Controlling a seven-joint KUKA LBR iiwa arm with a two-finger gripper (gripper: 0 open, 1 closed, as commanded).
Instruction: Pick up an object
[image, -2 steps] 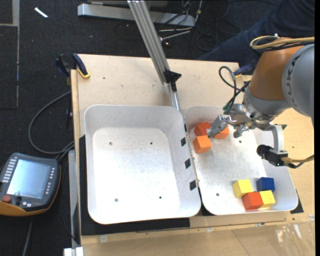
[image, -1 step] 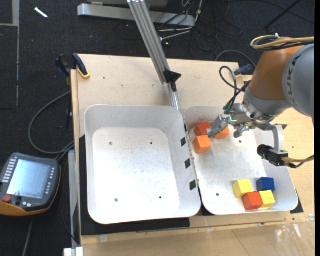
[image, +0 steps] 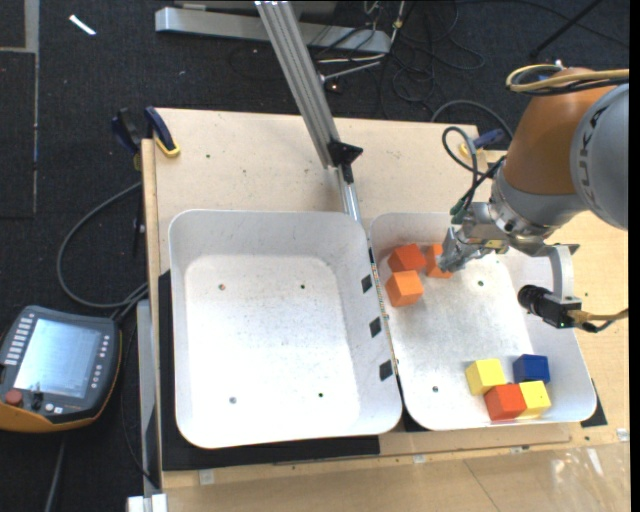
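In the right bin (image: 480, 320), two orange blocks lie at the far left: one (image: 407, 259) behind, the other (image: 404, 288) just in front of it. A third orange piece (image: 438, 264) peeks out beside them, partly hidden by my gripper (image: 452, 258), which hangs low right against it. At the bin's near right corner sit a yellow block (image: 485, 376), a blue block (image: 532, 367), a red-orange block (image: 505, 401) and a second yellow block (image: 536, 397), packed close together.
The left bin (image: 270, 320) lies beside the right one, sharing a raised divider (image: 378, 320). A slanted metal pole (image: 305, 85) ends near the bins' far junction. A teach pendant (image: 55, 365) rests off the bench at left. A black cable fitting (image: 545, 303) hangs over the right bin's right side.
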